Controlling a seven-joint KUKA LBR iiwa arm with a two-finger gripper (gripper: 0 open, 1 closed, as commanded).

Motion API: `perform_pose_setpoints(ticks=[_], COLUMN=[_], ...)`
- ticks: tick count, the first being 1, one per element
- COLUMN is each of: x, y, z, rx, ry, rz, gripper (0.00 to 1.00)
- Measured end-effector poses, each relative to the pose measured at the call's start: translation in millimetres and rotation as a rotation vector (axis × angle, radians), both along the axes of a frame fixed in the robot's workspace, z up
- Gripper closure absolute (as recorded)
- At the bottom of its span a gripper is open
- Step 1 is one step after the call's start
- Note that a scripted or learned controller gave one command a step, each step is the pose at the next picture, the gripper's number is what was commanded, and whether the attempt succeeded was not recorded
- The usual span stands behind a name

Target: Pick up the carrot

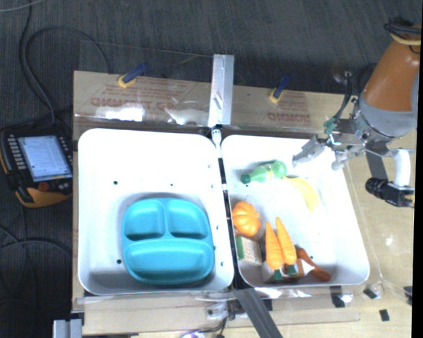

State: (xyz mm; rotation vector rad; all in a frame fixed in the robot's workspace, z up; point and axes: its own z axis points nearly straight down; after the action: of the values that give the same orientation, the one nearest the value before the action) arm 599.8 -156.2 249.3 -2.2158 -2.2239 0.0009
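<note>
Nearest you, the tapered orange plastic carrot [284,243] lies among toy food at the front of the right-hand shallow white bin [348,225], untouched. Farther back, the two-finger metal gripper [321,151] hangs spread and empty above the bin's far edge, probably staged for descent.

Both bins, the left bin [100,195] and the right bin [341,225], look like smooth white plastic with a slight sheen. The turquoise divided tray [169,241] is glossy moulded plastic. The carrot [284,242] and the small pumpkin [245,219] have the even, faintly shiny skin of plastic toy food, as does the yellow banana [306,192]. The bench [158,95] looks like matt brown board under clear film. The floor [78,28] is rough dark carpet.
</note>
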Motion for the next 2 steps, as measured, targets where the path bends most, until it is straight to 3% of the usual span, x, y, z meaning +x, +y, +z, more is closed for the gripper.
perform_pose_setpoints(ticks=[1,2], x=[37.9,-76.0], y=[-55.3,-24.3], z=[47.2,6.4], rx=[-0.005,-0.001], ry=[-0.001,0.000], rz=[-0.151,0.064], gripper=[0.00,0.00])
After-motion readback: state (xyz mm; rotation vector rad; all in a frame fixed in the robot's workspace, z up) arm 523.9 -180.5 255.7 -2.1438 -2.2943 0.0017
